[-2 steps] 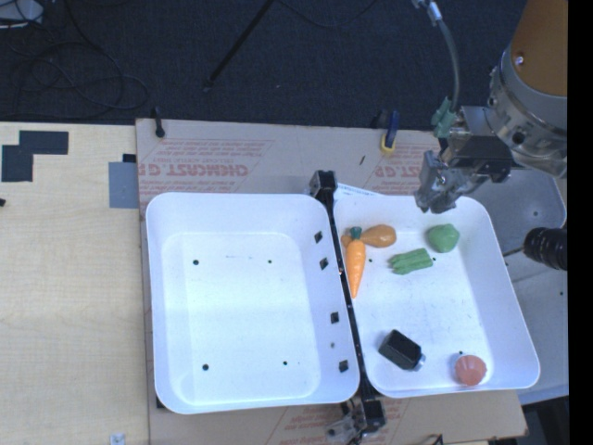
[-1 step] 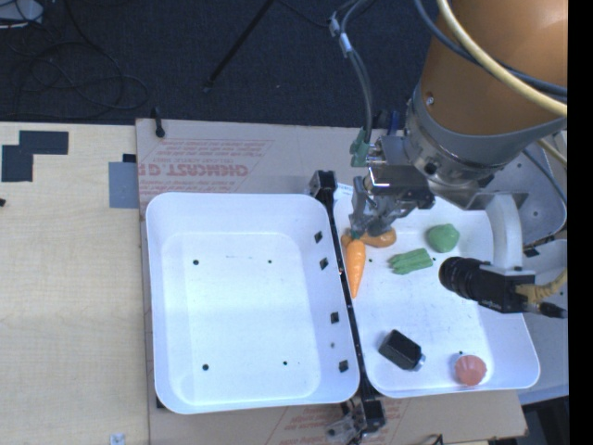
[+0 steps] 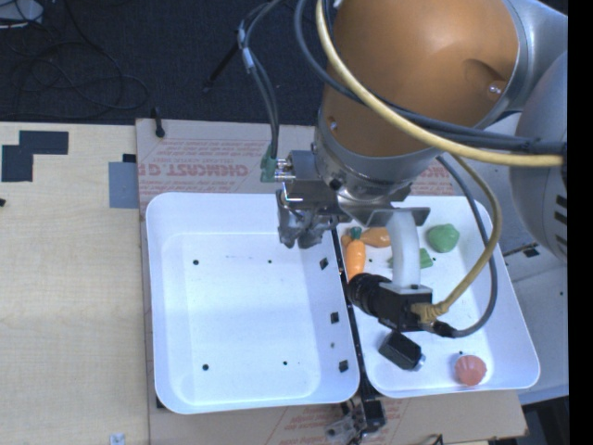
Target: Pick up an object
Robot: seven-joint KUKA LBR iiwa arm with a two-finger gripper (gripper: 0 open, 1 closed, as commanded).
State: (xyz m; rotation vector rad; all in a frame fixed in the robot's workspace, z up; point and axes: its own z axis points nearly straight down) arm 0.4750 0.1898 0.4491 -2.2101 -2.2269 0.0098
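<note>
My gripper [image 3: 301, 228] hangs over the far end of the divider between the two white bins, at the back right corner of the left bin [image 3: 185, 341]. Just right of it, in the right bin [image 3: 519, 360], lie an orange carrot-shaped piece [image 3: 355, 254] and another orange piece [image 3: 376, 237]. A green object [image 3: 443, 237] and a smaller green piece [image 3: 424, 259] lie further right. A black block [image 3: 401, 351] and a pink-red ball [image 3: 470, 369] sit near the right bin's front. The wrist's big orange band hides the right bin's back part.
A white cylinder [image 3: 404, 245] and a black cable-fed unit [image 3: 382, 299] stand over the middle of the right bin. Cables loop from the wrist down its right side. Cardboard [image 3: 204, 165] lies under both bins, with wooden bench surface [image 3: 65, 286] to the left.
</note>
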